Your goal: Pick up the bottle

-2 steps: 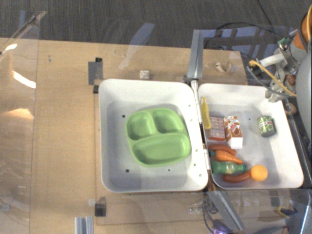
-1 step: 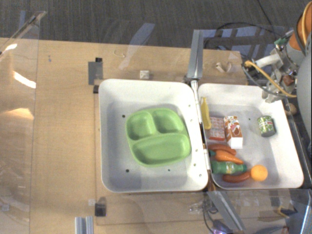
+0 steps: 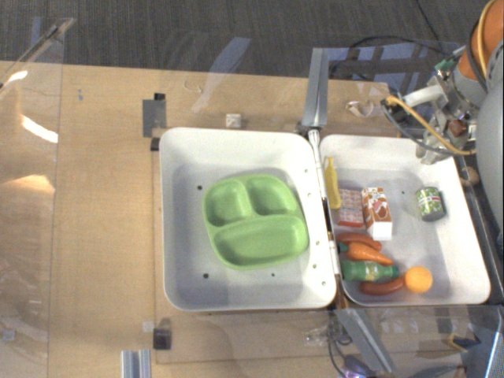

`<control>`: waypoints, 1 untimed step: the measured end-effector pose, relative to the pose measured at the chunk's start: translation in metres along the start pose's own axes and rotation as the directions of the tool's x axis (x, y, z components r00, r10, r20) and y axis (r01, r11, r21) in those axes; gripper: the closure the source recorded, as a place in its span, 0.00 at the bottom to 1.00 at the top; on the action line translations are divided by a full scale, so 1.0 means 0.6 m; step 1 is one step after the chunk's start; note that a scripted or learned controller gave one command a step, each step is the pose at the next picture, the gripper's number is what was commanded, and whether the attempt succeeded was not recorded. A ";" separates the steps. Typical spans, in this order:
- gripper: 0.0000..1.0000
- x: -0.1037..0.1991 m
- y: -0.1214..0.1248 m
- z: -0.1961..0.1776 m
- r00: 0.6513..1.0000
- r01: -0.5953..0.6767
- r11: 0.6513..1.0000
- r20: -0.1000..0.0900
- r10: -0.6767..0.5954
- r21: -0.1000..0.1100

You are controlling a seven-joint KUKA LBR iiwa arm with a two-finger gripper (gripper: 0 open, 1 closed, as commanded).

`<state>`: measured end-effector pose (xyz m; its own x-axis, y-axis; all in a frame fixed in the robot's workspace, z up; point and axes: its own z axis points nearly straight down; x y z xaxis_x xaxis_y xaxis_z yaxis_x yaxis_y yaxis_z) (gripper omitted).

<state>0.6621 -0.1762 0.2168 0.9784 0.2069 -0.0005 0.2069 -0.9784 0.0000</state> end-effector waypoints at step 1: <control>1.00 -0.065 -0.005 0.020 1.000 -0.002 1.000 -0.002 0.002 0.000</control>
<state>0.6234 -0.1811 0.2051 0.9788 0.2050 0.0012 0.2050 -0.9788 0.0003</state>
